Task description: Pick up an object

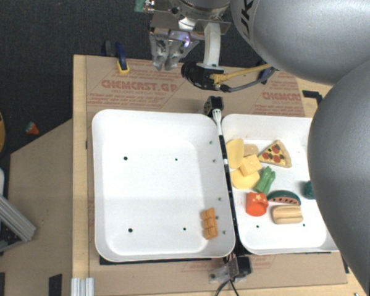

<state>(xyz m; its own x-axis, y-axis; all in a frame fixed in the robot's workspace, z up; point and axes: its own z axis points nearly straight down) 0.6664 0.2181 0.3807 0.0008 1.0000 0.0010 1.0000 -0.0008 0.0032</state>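
Arm (342, 159): grey bulk looming over the view's 3 o'clock side.
Gripper (167, 53): at 12 o'clock, above the brown board (145, 80) past both bins (spread or pressed together, I cannot tell).
Left bin (109, 171): orange block (209, 223) at its 4 o'clock corner.
Right bin (260, 241): pizza slice (275, 153), yellow cheese (235, 154), green piece (265, 179), tomato (256, 204), bread roll (286, 214), well apart from the gripper.
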